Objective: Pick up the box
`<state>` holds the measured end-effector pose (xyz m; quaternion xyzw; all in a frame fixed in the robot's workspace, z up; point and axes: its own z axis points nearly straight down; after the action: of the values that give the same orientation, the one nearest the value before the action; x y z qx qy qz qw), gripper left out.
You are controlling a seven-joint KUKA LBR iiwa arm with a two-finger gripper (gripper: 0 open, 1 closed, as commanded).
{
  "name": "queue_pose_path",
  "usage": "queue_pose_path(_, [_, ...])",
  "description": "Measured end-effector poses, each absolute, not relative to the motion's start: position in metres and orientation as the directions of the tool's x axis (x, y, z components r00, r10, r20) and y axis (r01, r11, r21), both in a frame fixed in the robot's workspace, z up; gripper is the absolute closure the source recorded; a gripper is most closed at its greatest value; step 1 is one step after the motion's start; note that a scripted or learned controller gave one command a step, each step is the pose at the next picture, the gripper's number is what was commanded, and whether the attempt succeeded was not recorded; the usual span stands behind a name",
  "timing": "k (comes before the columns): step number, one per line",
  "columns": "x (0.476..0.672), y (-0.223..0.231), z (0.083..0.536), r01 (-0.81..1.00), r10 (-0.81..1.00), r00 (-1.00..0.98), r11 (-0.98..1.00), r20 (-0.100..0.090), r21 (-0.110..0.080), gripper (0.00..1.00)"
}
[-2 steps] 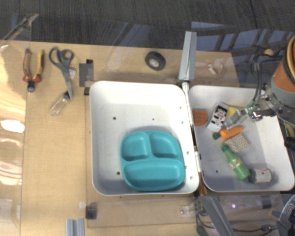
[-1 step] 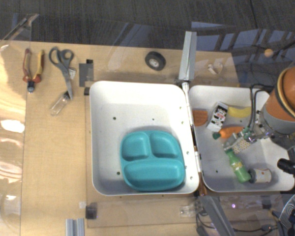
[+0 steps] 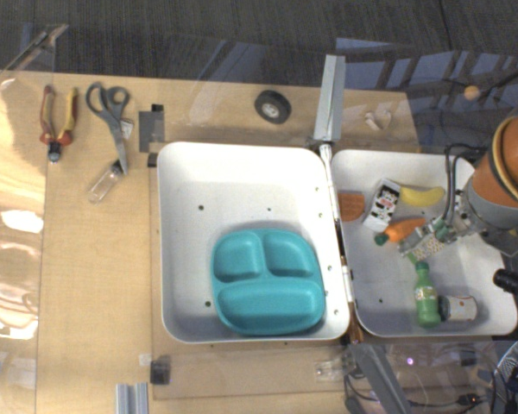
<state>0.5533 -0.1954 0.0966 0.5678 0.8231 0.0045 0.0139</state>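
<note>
The box (image 3: 382,203) is small, white with black and red print, and lies tilted near the far left of the right bin (image 3: 492,322). My gripper (image 3: 426,247) reaches in from the right and hangs over the middle of that bin, just right of and nearer than the box, apart from it. An orange carrot (image 3: 403,228) lies between the box and the gripper. Nothing shows between the gripper's tips.
In the right bin also lie a yellow banana (image 3: 420,197), a green bottle (image 3: 426,294), a small can (image 3: 462,309) and a brown-orange piece (image 3: 351,206). The left bin (image 3: 190,197) holds a teal divided tray (image 3: 268,280). Scissors (image 3: 112,119), pliers (image 3: 55,121) and a tape roll (image 3: 273,106) rest on the bench.
</note>
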Motion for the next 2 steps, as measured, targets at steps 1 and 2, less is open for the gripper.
queue_pose_path(1, [0.605,-0.194,0.098,0.988,0.988,-0.152,0.153,-0.013,0.024,0.0])
queue_pose_path(2, [0.608,-0.192,0.112,0.987,0.987,-0.159,0.16,-0.016,0.034,1.0])
